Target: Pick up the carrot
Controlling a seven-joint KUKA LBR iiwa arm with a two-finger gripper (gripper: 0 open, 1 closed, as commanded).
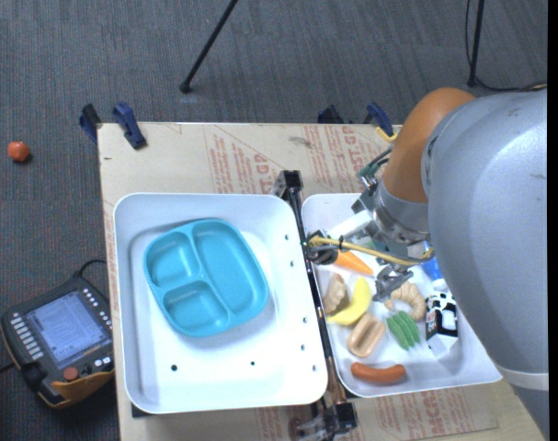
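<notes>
Nothing is lifted yet, as I judge it. I hang over the right bin [476, 366], my pincer [386, 285] low among the toy foods, and the carrot [353, 263] lies on the bin floor just beside me, toward the divider between the bins, with the banana [352, 306] close below it. Whether my pincer is released or clenched I cannot tell from this angle; my own bulk covers it. The blue plate [205, 276] sits in the left bin [131, 375]. Grasp and lift both remain.
</notes>
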